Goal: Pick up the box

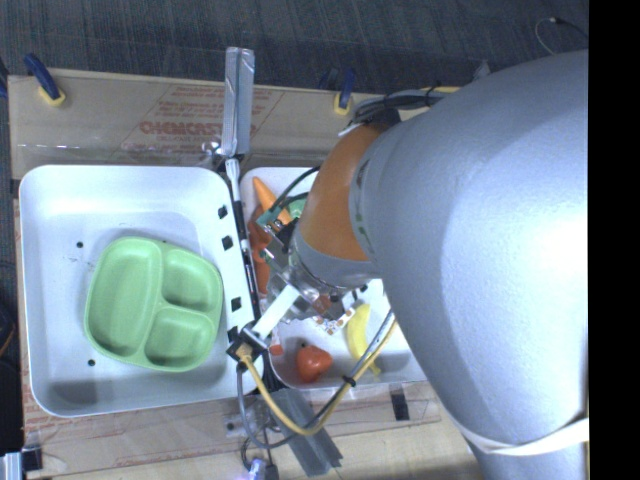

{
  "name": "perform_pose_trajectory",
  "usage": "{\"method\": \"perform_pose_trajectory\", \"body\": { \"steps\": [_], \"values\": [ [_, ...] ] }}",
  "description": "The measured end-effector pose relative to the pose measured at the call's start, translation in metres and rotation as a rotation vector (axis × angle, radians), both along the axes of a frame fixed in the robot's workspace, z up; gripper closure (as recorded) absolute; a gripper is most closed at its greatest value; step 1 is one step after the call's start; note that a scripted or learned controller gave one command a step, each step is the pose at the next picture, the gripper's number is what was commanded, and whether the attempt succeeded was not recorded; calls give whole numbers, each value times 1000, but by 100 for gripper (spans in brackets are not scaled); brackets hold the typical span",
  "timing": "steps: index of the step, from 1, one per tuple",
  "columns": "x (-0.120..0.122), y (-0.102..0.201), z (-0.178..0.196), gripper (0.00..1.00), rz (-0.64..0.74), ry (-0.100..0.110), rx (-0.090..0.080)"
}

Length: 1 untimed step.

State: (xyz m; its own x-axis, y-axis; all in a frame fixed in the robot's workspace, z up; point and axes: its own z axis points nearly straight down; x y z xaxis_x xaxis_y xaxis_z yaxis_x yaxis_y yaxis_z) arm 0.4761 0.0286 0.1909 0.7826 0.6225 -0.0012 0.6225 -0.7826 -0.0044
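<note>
1. Surface [120, 118]: brown board with red print, carrying two white bins side by side.
2. Floor [300, 18]: dark ribbed carpet beyond the far edge of the surface.
3. Blue clamps [45, 80] [345, 90]: fixed on the far edge of the surface, well apart.
4. Grey metal bar [238, 98]: set at the far end of the divide between the bins.
5. Left bin [40, 198]: holds a green divided plate [155, 303], lying flat near its middle.
6. Right bin [400, 350]: largely covered by the arm [480, 248]; orange band [335, 203] above the bin's middle.
7. Seen in the right bin: carrot [265, 196] at the far left corner, red round item [312, 361] at the near side, banana [358, 330] just right of it.
8. Yellow cable [300, 418]: looped past the near rim of the right bin.
9. Jaws: low over the right bin beneath the wrist; apart or together cannot be told.
10. Box: position cannot be told among the items beneath the arm.
</note>
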Motion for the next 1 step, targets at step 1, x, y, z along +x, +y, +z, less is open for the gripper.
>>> {"method": "perform_pose_trajectory", "body": {
  "steps": [1],
  "values": [
    [1,-13,41,100,84,-1,-1]
  ]
}}
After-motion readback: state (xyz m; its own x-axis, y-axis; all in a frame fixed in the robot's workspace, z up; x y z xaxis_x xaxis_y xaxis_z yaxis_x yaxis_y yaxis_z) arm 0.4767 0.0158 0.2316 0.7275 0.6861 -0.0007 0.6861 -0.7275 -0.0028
